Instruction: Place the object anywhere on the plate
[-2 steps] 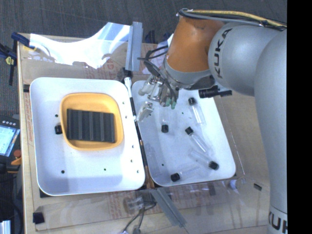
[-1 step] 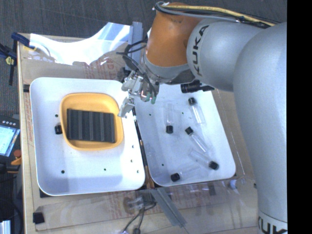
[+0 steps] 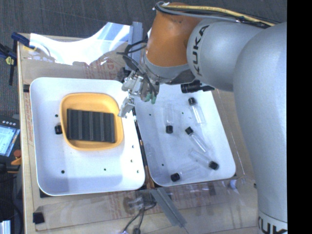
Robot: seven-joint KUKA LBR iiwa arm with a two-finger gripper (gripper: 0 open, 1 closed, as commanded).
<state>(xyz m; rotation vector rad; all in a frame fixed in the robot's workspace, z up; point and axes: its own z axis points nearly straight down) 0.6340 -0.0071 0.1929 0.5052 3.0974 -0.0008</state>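
Because the grey arm (image 3: 229,52) and its orange band (image 3: 168,38) crowd the upper right of the camera view, the far corner of the right bin (image 3: 161,165) is hidden beneath them. The claw (image 3: 127,105) hangs over the seam between the two bins, close to the plate's near corner. Its metal parts merge with glare and a small green fitting beside it, so whether it is wide, narrow or holding anything cannot be told.

Left of the claw, in the left bin (image 3: 83,179), sits the yellow plate (image 3: 90,100), carrying a dark ridged insert (image 3: 91,126). A small black piece (image 3: 58,128) lies just beyond the plate's far side from the claw; what it is cannot be made out.

Right of and below the claw, the right bin holds several clear tubes with black caps. They are hard to trace against the white floor:
- one tube (image 3: 196,112) nearest the arm;
- one (image 3: 169,118) closest to the claw;
- one (image 3: 197,139) further down;
- two caps (image 3: 213,165) (image 3: 175,177) near the bin's lower edge.

None touches the plate.

Above and left of the claw lies a crumpled plastic sheet (image 3: 97,38). Far left, a screened device (image 3: 7,138) is cut off by the frame.
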